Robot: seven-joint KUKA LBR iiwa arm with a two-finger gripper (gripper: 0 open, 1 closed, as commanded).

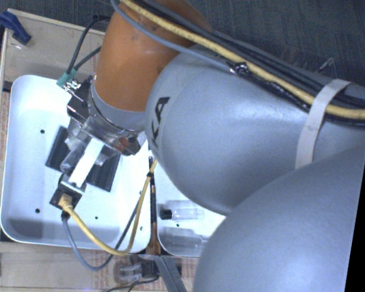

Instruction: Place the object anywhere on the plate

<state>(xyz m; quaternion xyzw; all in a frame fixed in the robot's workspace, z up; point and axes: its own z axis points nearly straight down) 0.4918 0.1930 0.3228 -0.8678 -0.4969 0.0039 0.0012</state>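
Looking down on table (18, 256): big grey arm (249, 160) over left bin (19, 149). Tool (83, 160) low above bin floor, jaw state can't tell. Object and plate hidden, so weight, stiffness, grip pt unknown. Clear item (182, 212) in right bin.

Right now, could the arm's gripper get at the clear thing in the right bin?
Probably, after a move. The gripper hangs over the left bin; the clear thing lies in the right bin just past the rims, with nothing on top of it.
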